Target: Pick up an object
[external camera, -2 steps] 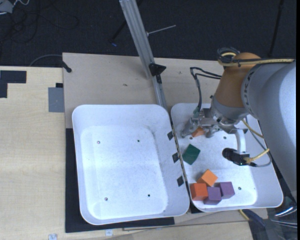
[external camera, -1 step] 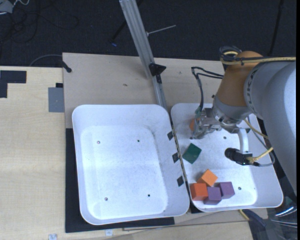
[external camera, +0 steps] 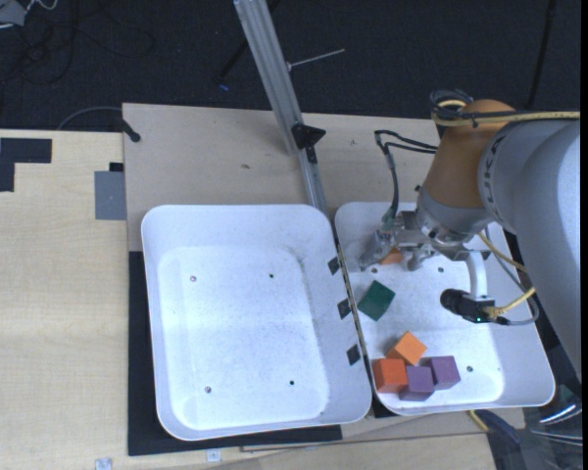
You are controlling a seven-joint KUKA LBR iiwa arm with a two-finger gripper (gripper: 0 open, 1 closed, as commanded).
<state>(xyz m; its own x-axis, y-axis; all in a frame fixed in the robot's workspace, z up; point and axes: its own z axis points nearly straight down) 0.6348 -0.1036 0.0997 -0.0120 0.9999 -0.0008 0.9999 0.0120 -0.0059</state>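
Note:
My gripper [external camera: 396, 247] is low over the back left part of the right bin [external camera: 495, 355], under the orange-banded wrist. A small orange piece [external camera: 391, 258] shows right at its tip; whether it is held I cannot tell. A dark green block [external camera: 375, 302] lies just in front of the gripper, close to the bin's left wall. Near the bin's front edge sits a cluster: an orange block [external camera: 410, 348], a darker orange cube [external camera: 390, 373] and two purple cubes [external camera: 443, 370] [external camera: 418, 381].
The left bin [external camera: 237, 213] stands beside the right one, their walls touching. A slanted metal rail [external camera: 274, 76] rises behind the bins. A black cable fitting [external camera: 467, 306] hangs off the wrist over the right bin. The arm's grey body covers the right side.

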